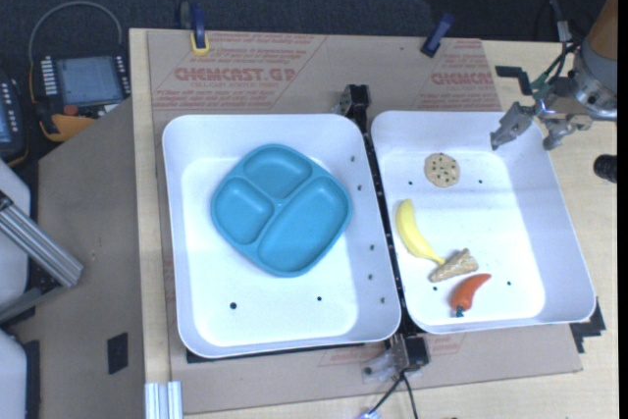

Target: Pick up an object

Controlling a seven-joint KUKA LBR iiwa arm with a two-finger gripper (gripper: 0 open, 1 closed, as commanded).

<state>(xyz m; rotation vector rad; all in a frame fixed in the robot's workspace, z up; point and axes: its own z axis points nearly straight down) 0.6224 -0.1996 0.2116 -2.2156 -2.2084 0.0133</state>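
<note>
plate (282, 209): smooth blue plastic, three compartments, left bin (196, 309)
right bin (549, 240): round speckled cookie (442, 170), curved yellow banana (416, 233), rough tan chunk (454, 264), glossy red pepper (470, 290)
gripper (535, 130): fingers spread, nothing between them, over right bin's far right corner
cookie vs gripper: nearest item, apart, to its left

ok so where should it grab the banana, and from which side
Best guess: across the middle of the banana, coming straight down from above. It lies flat in the right bin, long and narrow, running from upper left to lower right, so fingers set across its short width should span it. Its lower end touches the tan piece, so stay nearer the middle. The gripper looks open.
</note>
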